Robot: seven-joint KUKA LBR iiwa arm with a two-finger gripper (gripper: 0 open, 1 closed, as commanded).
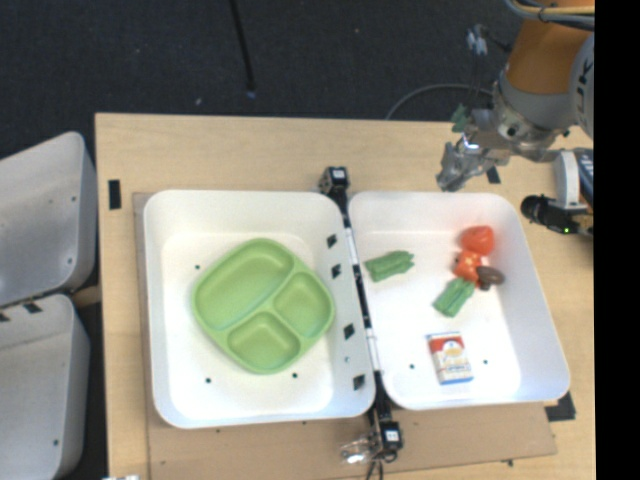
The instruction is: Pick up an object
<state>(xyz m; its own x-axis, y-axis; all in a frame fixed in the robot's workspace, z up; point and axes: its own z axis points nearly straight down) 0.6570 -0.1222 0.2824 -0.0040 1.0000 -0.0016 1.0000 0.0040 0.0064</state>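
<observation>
My gripper (457,171) hangs above the far rim of the right bin (540,368), with nothing seen between its fingers. Inside that bin lie a green toy piece (389,265) near the left wall, a second green piece (453,296) in the middle, a red tomato-like toy (478,238), an orange-red toy with a brown tip (474,269), and a small white and red box (450,357) toward the front. All of them lie in front of the gripper, well apart from it.
The left bin (170,388) holds a green divided plate (263,304). A black clip divider (350,288) runs between the two bins. Bare wooden bench (250,153) lies behind the bins.
</observation>
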